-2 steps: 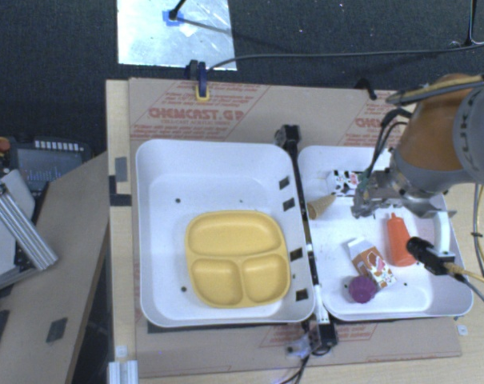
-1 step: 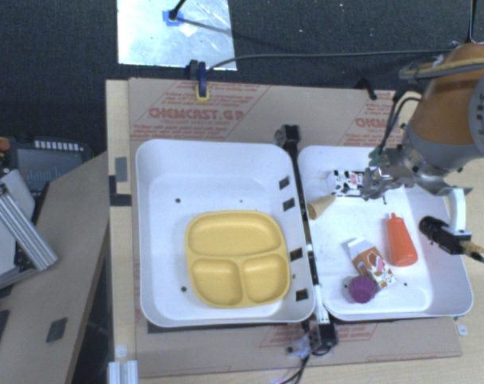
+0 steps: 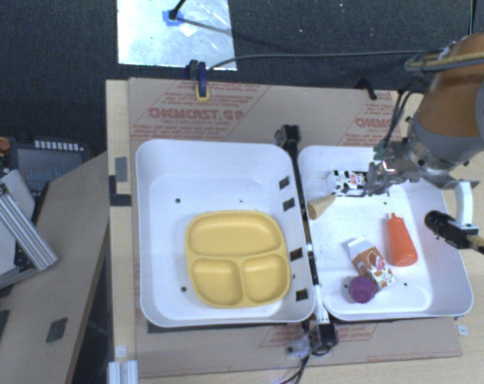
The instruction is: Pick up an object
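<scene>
My gripper (image 3: 378, 179) is low over the back of the right bin (image 3: 446, 294), at the right end of a small black-and-white item (image 3: 348, 182); whether it touches that item is unclear. A tan cone (image 3: 322, 206) lies just left of and below the gripper. Closer to the front, an orange bottle (image 3: 402, 240) lies on its side. A small white and brown carton (image 3: 371, 264) and a purple lump (image 3: 362, 289) lie beside it.
The left bin (image 3: 170, 174) holds a yellow divided plate (image 3: 236, 256). A black divider with clips (image 3: 299, 222) runs between the bins. The grey arm with its orange band (image 3: 458, 94) enters from the upper right, and a black attachment (image 3: 446, 226) sticks out over the right bin's edge.
</scene>
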Motion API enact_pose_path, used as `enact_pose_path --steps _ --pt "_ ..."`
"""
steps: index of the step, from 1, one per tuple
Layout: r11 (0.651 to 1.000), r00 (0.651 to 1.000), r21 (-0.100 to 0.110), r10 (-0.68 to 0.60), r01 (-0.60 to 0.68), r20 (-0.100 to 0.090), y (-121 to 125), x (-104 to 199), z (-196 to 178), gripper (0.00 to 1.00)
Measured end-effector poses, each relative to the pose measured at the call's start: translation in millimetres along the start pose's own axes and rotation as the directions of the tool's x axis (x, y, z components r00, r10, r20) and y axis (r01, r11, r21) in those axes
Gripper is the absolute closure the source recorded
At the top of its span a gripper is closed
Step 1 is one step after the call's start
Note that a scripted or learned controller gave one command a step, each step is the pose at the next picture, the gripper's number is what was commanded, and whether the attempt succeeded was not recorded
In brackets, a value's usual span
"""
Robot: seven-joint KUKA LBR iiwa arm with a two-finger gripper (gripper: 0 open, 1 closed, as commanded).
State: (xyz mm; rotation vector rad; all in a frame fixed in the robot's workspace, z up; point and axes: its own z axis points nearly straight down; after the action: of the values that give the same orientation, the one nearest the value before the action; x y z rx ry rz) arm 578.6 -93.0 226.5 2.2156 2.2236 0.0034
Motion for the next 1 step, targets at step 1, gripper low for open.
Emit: enact_pose_path --steps 1 --pt "1.0 1.0 0.002 -0.006 0.006 -0.003 -15.2 55.2 -9.9 1.0"
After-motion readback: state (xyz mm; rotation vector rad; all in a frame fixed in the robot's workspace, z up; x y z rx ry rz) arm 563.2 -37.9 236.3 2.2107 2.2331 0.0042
